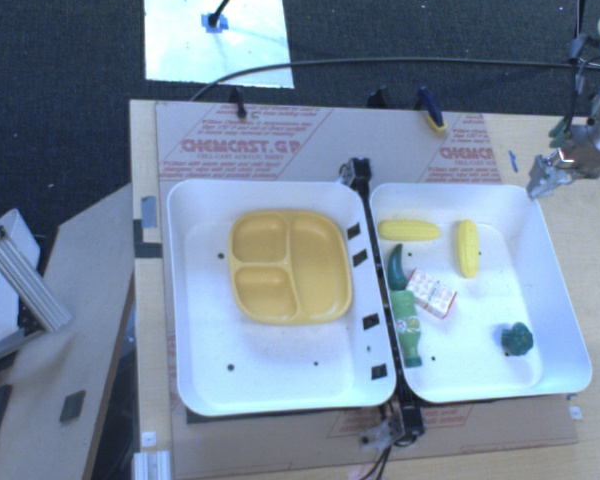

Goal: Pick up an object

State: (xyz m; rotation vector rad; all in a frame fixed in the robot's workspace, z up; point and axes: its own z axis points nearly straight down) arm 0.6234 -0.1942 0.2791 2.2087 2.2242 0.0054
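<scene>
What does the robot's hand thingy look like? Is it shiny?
A little shiny, yes. The end effector at the right edge is pale grey metal with two short fingers. Above it sits a chunkier grey wrist part with darker bits. A thin dark cable runs down towards it from the top of the picture.

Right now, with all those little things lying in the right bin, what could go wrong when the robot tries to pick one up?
1. The green bottle and dark green pepper lie against the bin's left wall, so a finger may hit it.
2. The small box touches the bottle; grabbing one could shove the other.
3. The tool sits beyond the far right corner, so any approach is long.
</scene>
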